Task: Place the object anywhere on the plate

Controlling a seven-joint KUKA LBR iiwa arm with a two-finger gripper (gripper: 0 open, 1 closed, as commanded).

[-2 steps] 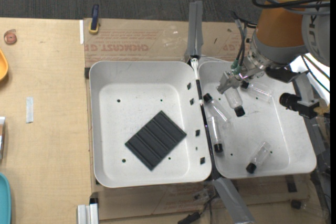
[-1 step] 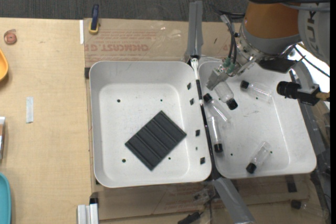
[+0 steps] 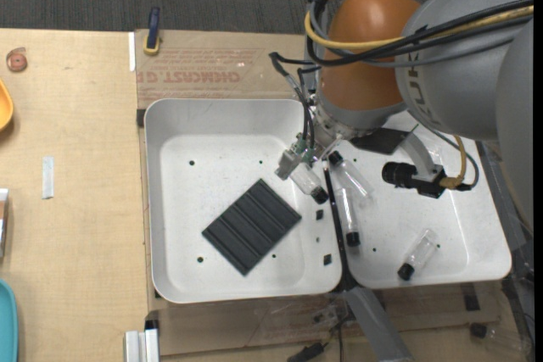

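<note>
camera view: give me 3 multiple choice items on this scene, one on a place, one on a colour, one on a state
1. Where does the dark ribbed plate lie?
A. left bin
B. right bin
C. wooden bench outside the bins

2. What colour is the band above the arm's wrist?
A. blue
B. orange
C. green

3. How does the dark ribbed plate sit on the bin floor?
A. standing on edge against a wall
B. lying flat, turned at an angle to the bin walls
C. lying flat, square with the bin walls

Answers:
1. A, it rests on the floor of the left bin.
2. B, the rounded section above the end effector is orange.
3. B, its corners point toward the walls.
</note>
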